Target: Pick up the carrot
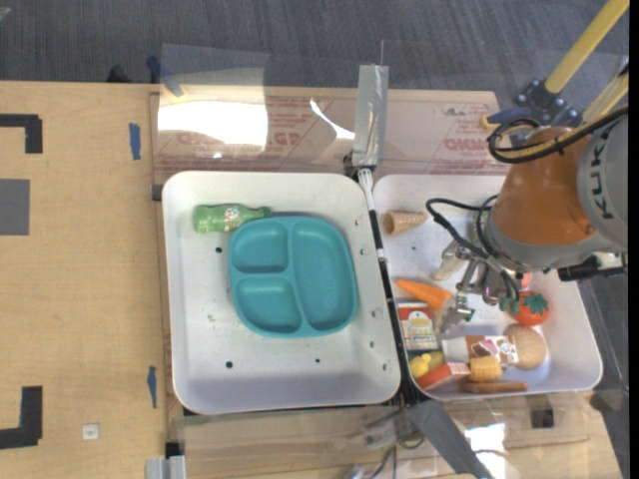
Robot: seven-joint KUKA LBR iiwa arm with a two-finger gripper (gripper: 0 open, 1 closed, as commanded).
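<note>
Hovering gripper point(467, 289), carrot point(424, 291) just beside

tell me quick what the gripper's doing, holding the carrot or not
Gripper: over the right bin, beside the carrot, nothing seen between its fingers; open or shut cannot be told.
</note>
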